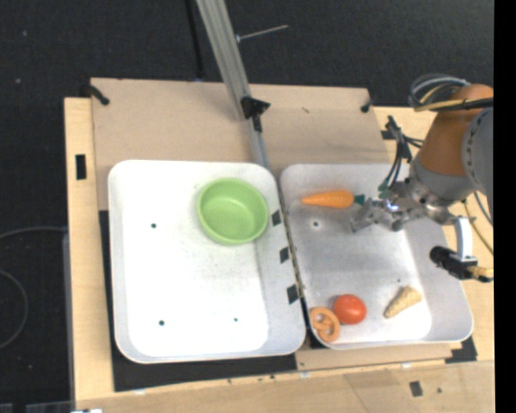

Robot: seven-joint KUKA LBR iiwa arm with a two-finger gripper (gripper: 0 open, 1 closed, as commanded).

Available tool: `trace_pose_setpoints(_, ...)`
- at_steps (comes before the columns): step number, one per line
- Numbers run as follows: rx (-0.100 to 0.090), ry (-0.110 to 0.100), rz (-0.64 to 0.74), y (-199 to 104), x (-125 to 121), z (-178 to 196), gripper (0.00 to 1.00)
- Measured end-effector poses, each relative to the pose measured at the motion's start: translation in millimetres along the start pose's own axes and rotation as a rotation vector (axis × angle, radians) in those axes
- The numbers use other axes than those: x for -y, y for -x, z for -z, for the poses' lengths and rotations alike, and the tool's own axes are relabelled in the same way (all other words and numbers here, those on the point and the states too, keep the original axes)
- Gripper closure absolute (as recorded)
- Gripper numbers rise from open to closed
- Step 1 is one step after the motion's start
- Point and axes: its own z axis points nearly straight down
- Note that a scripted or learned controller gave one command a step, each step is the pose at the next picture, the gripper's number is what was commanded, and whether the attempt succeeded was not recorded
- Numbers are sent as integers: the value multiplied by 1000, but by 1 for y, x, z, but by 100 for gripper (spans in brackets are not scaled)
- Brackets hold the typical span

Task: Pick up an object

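Dark floor surrounds the worktop [344,385] and its two bins; in the right bin [361,256] the carrot [328,200] lies lengthwise, just left of the tool [361,222], whose spread I cannot tell.

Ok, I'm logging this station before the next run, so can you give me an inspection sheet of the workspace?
Surface: wooden bench bearing left bin and right bin, side by side.
Job's things: carrot, tomato, pretzel and wedge in right bin; green bowl in left bin.
Clutter: nothing seen.
Grippers: gripper low over right bin, just right of the carrot; nothing seen between its fingers.
Cables: wires along the arm's wrist.
Surroundings: dark floor; slanted metal pole.
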Motion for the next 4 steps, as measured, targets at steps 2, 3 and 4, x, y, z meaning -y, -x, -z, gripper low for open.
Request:
trace_pose_setpoints(2, 1, 11, -3, 8, -2, 79, 100)
trace_pose_setpoints(3, 1, 11, 4, 10, -3, 134, 100)
trace_pose_setpoints(4, 0, 9, 4, 11, -4, 173, 100)
